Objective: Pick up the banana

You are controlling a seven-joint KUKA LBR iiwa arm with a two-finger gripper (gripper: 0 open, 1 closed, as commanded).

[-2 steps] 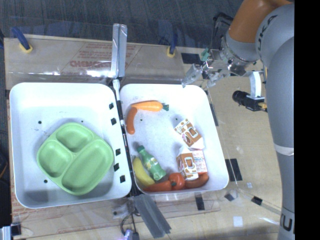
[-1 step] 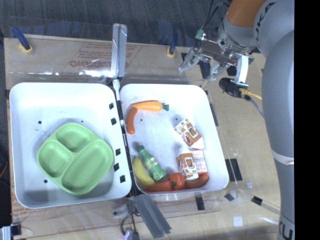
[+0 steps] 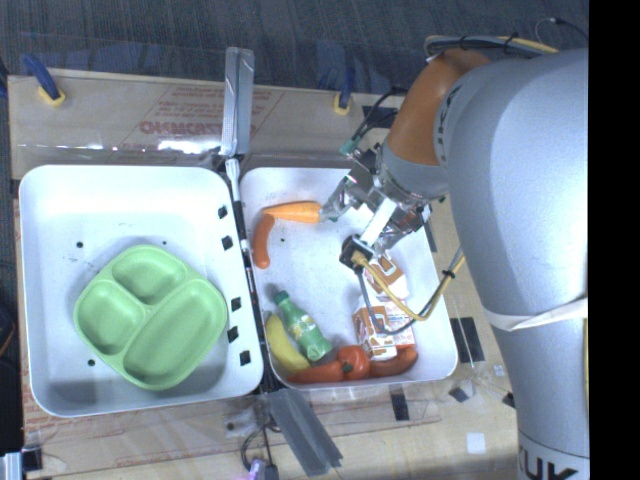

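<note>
We found the banana point(image 3: 275, 337) in the right bin point(image 3: 320, 268), low in its near-left corner against the wall shared with the left bin. A green bottle point(image 3: 303, 328) lay touching it on the inner side, and a red pepper point(image 3: 338, 367) lay at its near end.

The gripper point(image 3: 338, 200) hung by the bin's far edge, just beside the tip of a carrot point(image 3: 292, 211) and well apart from the banana. We could not tell whether it was open or closed, and we saw nothing in its hold.

We judged that nothing of the pick was done yet. The reach to the corner, the grasp and the lift all remained.
</note>
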